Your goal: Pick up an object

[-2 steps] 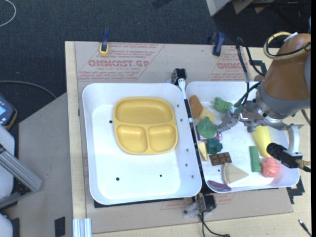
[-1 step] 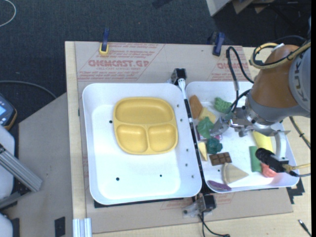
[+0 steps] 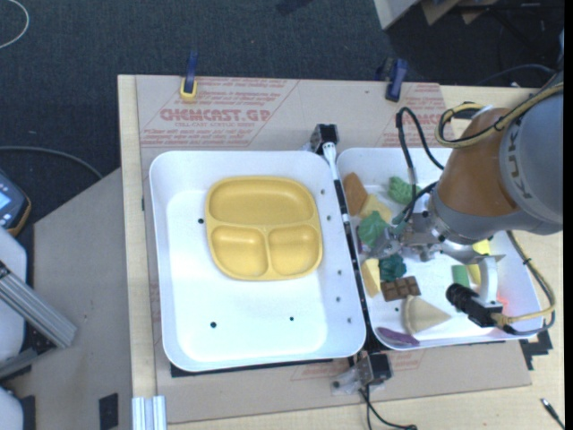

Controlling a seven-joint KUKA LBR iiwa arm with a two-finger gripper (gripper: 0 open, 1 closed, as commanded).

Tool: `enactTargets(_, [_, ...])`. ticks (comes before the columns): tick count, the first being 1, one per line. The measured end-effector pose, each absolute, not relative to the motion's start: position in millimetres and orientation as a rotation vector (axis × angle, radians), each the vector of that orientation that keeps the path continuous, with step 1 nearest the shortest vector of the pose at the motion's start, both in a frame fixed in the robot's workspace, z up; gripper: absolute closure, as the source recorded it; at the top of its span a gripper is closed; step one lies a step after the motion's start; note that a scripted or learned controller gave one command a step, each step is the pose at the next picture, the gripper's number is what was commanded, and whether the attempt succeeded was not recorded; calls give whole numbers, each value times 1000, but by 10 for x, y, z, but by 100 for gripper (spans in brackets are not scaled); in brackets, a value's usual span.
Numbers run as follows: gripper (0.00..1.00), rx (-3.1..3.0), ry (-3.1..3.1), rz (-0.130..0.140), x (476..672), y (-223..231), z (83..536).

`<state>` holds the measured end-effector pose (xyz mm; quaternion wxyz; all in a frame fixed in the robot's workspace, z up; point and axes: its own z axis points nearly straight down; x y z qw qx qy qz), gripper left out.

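The arm's grey body and orange band point(image 3: 479, 182) cover much of the right bin point(image 3: 358, 164), hiding whatever lies under them. The gripper point(image 3: 407, 240) sits low among the objects at that bin's left half, but its tip is lost in metal and clutter, so I cannot tell whether it is released, clenched or grasping anything.

Close around it lie small toy food pieces: a green leafy piece point(image 3: 372, 229) just to its left, a dark green piece point(image 3: 392, 267) just below, a brown chocolate bar point(image 3: 400, 287) beneath that, a cream wedge point(image 3: 425, 314) and a purple piece point(image 3: 397, 336) nearer the front rim. A tan bread-like piece point(image 3: 355, 193) and another green piece point(image 3: 400, 188) lie toward the back. Yellow and green bits point(image 3: 466, 274) show past the wrist, too small to name.

The left bin point(image 3: 170, 267) holds a yellow three-compartment plate point(image 3: 264, 227), lying flat and well apart from the gripper.

Both bins rest on a cardboard sheet point(image 3: 224, 110) printed in red, clamped at the back by two blue clamps point(image 3: 190, 77). Black cables point(image 3: 412, 146) loop beside the arm. Dark carpet point(image 3: 134, 16) surrounds the bench.
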<state>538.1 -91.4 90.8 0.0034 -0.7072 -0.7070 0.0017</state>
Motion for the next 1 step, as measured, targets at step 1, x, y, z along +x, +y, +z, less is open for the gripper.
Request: enactTargets(1, [100,-2223,-2219,0,5394,-920,1040])
